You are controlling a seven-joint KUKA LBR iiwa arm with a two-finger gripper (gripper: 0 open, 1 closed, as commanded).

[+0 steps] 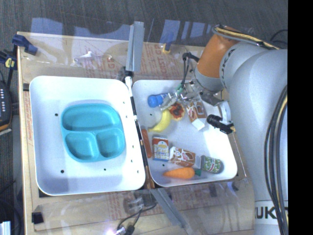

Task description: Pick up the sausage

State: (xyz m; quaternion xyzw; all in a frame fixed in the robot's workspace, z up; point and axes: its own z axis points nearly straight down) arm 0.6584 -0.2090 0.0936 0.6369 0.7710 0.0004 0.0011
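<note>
A thin reddish-brown sausage (145,143) lies lengthwise against the left wall of the right bin (230,146), just left of a small carton (160,148). My gripper (175,101) is low in the back of the same bin, among a blue object (155,100), a yellow banana (163,121) and a round brown-and-red item (177,111). It is well behind and to the right of the sausage, which nothing touches. The wrist blocks the view of what is under the gripper.
The right bin also holds a brown carton (196,111), a white cube (198,124), a flat packet (183,156), an orange carrot (180,174) and a green can (212,165). A teal divided tray (93,131) sits in the left bin (44,170).
</note>
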